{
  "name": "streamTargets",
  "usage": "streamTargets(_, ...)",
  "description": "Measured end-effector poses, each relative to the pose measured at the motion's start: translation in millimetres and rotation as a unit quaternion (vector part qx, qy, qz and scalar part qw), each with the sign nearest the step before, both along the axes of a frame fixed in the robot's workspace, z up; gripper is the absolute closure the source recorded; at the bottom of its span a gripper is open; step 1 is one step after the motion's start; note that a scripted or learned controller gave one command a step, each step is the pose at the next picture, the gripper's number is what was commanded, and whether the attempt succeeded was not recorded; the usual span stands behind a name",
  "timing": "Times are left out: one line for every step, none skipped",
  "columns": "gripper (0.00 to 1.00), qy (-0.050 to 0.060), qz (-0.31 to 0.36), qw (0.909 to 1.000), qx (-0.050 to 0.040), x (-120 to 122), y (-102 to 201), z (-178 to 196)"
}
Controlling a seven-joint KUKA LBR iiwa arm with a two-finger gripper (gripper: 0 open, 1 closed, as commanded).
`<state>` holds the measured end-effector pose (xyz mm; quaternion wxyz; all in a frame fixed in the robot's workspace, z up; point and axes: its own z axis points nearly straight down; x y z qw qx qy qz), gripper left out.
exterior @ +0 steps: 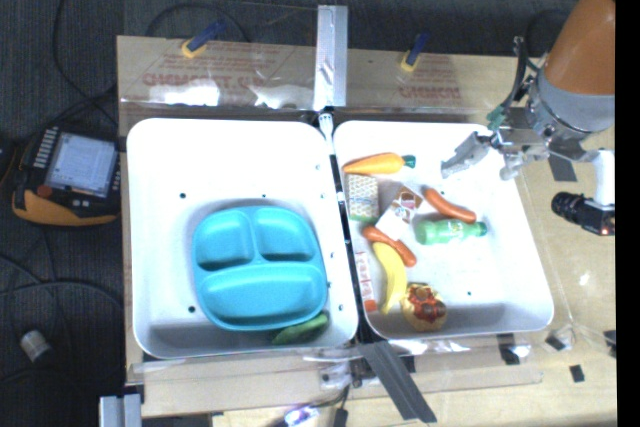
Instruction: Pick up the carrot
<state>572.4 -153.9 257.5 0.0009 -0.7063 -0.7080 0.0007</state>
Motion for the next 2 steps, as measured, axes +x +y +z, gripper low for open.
streamTargets(0.0, -0.001, 0.067, 0.9977, -0.0011, 49.1, 12.7, 97.4)
streamTargets(0.0, 0.0, 0.091, 0.9958, -0.0006, -3.9, 8.0, 21.2)
